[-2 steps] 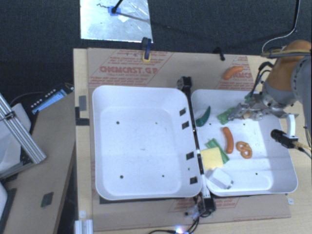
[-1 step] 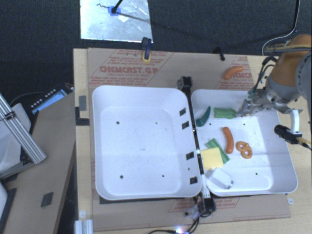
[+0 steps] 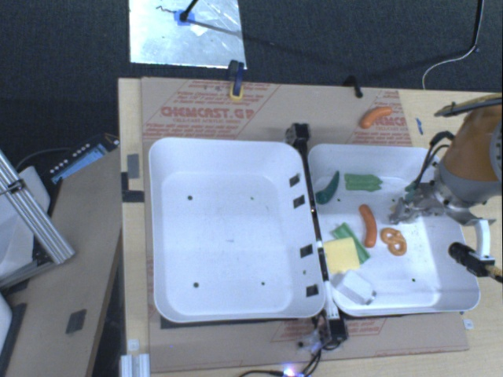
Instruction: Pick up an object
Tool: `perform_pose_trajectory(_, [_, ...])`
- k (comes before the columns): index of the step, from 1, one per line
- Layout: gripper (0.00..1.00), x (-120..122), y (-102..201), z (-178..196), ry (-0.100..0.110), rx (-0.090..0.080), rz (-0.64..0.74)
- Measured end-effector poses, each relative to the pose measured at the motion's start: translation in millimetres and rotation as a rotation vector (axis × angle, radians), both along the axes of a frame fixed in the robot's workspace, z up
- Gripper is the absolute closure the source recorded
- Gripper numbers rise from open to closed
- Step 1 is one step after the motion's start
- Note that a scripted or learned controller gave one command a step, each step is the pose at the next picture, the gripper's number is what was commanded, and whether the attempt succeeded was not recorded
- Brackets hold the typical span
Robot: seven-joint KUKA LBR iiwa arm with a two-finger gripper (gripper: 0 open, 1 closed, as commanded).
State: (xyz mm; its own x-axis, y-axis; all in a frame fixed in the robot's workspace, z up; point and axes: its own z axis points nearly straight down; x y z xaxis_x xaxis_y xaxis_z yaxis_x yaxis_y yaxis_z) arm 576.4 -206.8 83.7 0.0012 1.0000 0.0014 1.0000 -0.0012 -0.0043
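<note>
Hovering low over the right bin point(image 3: 424, 289), the gripper point(image 3: 405, 209) sits just above the pretzel point(image 3: 394, 240), right of the orange sausage point(image 3: 368, 224). Whether its jaws are open I cannot tell; nothing looks held. Probably the approach step; next, descend squarely onto one piece.

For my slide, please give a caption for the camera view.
End effector low in the right bin, beside pretzel and orange sausage.

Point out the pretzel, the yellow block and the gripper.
pretzel point(image 3: 394, 240): camera view, on its looped middle.
yellow block point(image 3: 341, 254): camera view, on its top face.
gripper point(image 3: 402, 210): camera view, midway between its fingertips.
</note>
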Motion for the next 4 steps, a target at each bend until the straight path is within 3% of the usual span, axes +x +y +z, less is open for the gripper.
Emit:
perform_pose_trajectory(1, [1.00, -87, -1, 1, -0.002, -0.001, -0.002])
perform_pose_trajectory(2, [1.00, -30, 30, 9, -0.011, -0.002, 0.010])
perform_pose_trajectory(3, [1.00, -82, -2, 0, -0.003, -0.003, -0.001])
perform_pose_trajectory(4, [1.00, -31, 18, 1, -0.010, -0.003, 0.009])
